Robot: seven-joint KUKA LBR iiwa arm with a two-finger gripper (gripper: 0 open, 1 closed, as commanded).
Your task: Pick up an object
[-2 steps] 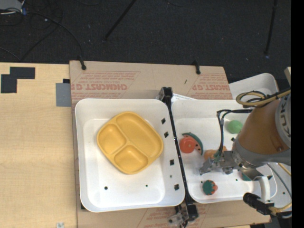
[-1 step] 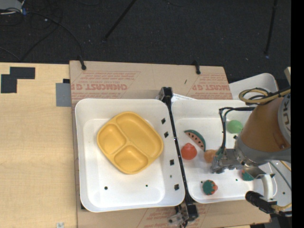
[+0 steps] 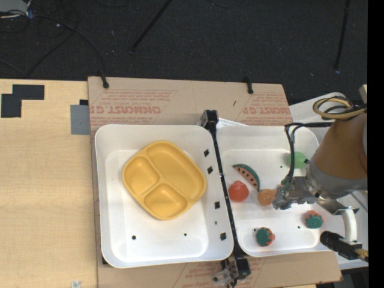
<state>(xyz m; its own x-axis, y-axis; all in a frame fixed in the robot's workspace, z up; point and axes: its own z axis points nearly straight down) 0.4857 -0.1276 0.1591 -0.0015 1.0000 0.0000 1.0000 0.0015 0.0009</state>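
Across the bench I have two white bins side by side, the left bin holding a yellow divided plate and nothing else that I can make out. That plate sits slightly tilted in the middle of its bin, well apart from anything I would send the arm after.

My work is all in the right bin. The arm reaches in from the right and hangs low over that bin's right half, with the gripper pointing toward the bin's middle. Just beside its tip lies a small orange piece, touching or nearly touching; from this angle I cannot tell whether the piece sits between the tips or merely next to them, nor how the gripper stands, so I will not count it as a grasp.

Scattered around it are a watermelon slice, a red ball just left of the orange piece, a green ball partly behind the arm, and two small green-and-red toys nearer the front edge.

My judgement: the approach is done, the grip is unconfirmed, and nothing looks lifted off the bin floor, so closing and raising remain
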